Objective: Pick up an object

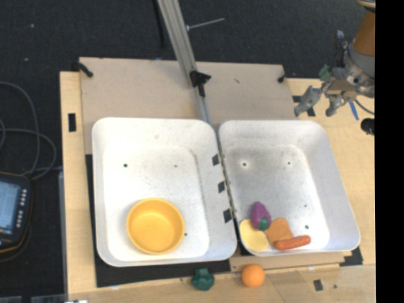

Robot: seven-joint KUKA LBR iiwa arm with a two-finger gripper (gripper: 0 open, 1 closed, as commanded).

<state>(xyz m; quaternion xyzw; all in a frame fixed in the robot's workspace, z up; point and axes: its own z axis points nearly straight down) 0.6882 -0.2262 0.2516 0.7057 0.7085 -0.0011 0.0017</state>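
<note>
The gripper [320, 103] is seen at the upper right of the frame, poised above the tabletop [72, 169] just beyond the far right corner of the right bin [315, 144]; its two fingers are spread apart and nothing is held between them.

Taken from left to right, the left bin [145, 144] carries a yellow bowl [155, 225] in its lower portion, well apart from anything else. In the right bin, a cluster is gathered in the lower part near the front wall: a pale yellow disc [253, 237], a purple piece [259, 214], an orange-brown block [278, 229] and a red sausage-like piece [294, 243]. These are touching or just beside one another. Below the bins, on the tabletop at the bottom of the frame, a green item [202, 279] and an orange ball [252, 275] are lying outside both bins.

No object has yet been picked, and the gripper is well apart from all of them. A good grasp would probably be served by a choice of a piece on the edge of the cluster, such as the red one, so that the fingers can be lowered on either side without neighbours being pushed. The fingers should be aligned across its narrow width. The nearness of the bin wall is to be judged a risk of collision, so a vertical descent is advised.
</note>
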